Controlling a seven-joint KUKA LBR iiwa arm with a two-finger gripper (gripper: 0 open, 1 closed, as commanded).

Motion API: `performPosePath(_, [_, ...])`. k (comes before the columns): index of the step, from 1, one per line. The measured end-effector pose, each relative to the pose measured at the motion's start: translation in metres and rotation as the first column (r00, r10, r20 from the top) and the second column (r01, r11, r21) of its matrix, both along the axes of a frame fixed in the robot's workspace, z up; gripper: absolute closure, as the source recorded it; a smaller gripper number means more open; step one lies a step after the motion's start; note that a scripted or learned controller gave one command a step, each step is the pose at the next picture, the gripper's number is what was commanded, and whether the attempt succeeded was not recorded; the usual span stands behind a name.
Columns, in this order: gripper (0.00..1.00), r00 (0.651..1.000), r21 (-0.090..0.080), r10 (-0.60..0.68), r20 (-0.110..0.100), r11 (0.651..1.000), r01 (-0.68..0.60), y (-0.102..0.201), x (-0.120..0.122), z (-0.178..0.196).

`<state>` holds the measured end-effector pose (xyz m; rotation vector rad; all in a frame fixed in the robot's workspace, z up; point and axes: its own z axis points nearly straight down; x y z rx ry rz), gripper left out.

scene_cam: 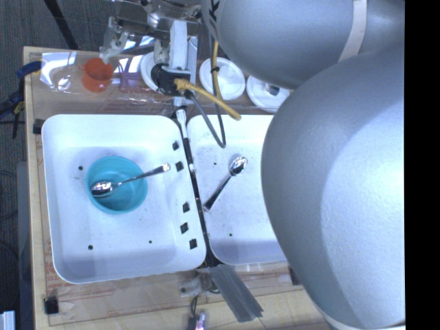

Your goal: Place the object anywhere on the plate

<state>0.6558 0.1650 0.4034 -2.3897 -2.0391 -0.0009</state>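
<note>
Spoon (128, 180) w/ its bowl end on the blue plate (118, 196) in the left bin (62, 143); handle sticks out over the plate rim toward the divider between the bins. So we judge one spoon already placed. A second spoon (223, 181) lies in the right bin (237, 253), bowl end up, dark handle pointing down-left, well apart from the plate.

The gripper (134, 29) is up at the top of the view, above the bench's back edge near the orange cup (97, 75), nowhere near either spoon. We see nothing held in it, but whether it's open or closed we can't tell.

If the second spoon is the step in hand, we'd come down over the handle approx mid-length, jaws across the thin axis, since the shiny bowl end gives poor grip. Handle lies close to the bin's left wall, so we need clearance there. Lift straight up, cross the divider high, release low over the plate beside the first spoon w/o knocking it off.

Hard to make out: the arm (344, 150) covers most of the right bin, so anything under it is hidden. The gripper is partly cut off by the top edge & tangled w/ cables. White lids (227, 78) behind the bins are partly covered too.
</note>
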Motion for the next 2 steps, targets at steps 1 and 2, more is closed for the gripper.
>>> performPosePath(1, [0.0,0.997,0.0,0.077,0.002,0.997,-0.077,-0.034,0.0,0.039])
performPosePath(2, [0.0,1.0,0.0,0.004,0.001,1.0,-0.004,-0.083,-0.082,0.016])
